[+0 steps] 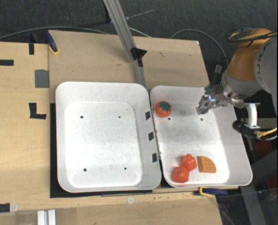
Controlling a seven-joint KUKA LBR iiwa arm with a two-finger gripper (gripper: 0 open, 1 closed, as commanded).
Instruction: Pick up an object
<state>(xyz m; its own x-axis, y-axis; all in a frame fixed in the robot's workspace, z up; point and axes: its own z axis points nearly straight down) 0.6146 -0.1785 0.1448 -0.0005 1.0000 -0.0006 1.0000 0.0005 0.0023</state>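
I'm looking down on two white bins, and the arm [251, 64] is reaching in from the right, its orange band showing above the wrist. The gripper [203, 108] is hanging over the far right part of the right bin [232, 149], tips pointing down toward the floor of that bin. Whether it is open or closed I cannot tell; the tip is too small and blurred from here, and I am seeing nothing between its ends.

To the gripper's left, near it and apart, a tomato [164, 108] with a green top is sitting by the bin's left wall. Well toward the near edge from the gripper, three things are lying together: a red pepper [188, 161], a red ball-shaped fruit [179, 175] touching it just below, and a tan waffle [206, 164] just beside the pepper on the right. The left bin [64, 125] is lying well off to the gripper's left.
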